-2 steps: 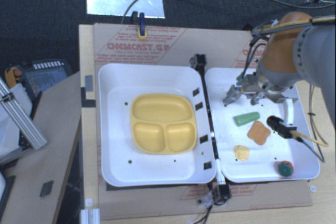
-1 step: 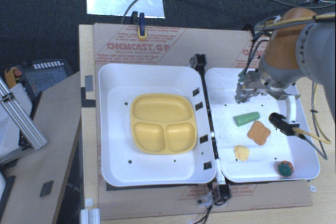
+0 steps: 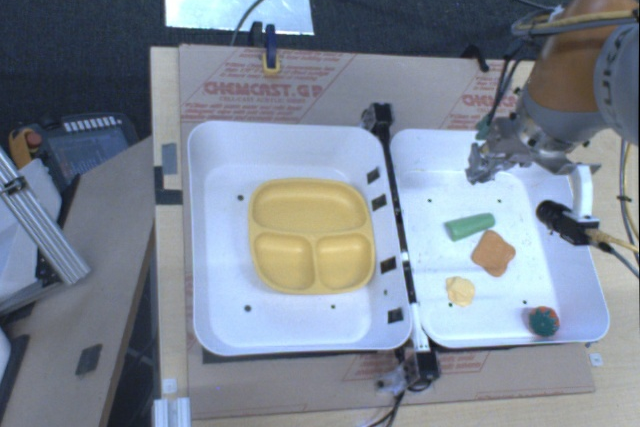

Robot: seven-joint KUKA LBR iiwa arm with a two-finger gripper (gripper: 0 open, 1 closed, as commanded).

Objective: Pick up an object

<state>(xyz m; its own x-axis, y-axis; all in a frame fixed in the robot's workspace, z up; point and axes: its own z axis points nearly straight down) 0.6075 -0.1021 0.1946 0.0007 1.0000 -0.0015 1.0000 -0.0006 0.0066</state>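
Note:
In the right bin (image 3: 430,160) lie a green cylinder (image 3: 469,226), an orange block (image 3: 493,253), a small pale yellow piece (image 3: 460,291) and a teal and red ball (image 3: 543,320) near the front right corner. My gripper (image 3: 484,164) hangs over the back of the right bin, a little behind and to the right of the green cylinder. Nothing shows under its tip.
The left bin (image 3: 215,165) holds a yellow divided plate (image 3: 310,235). A black divider (image 3: 392,215) runs between the two bins. Bare bin floor lies at the back left of the right bin.

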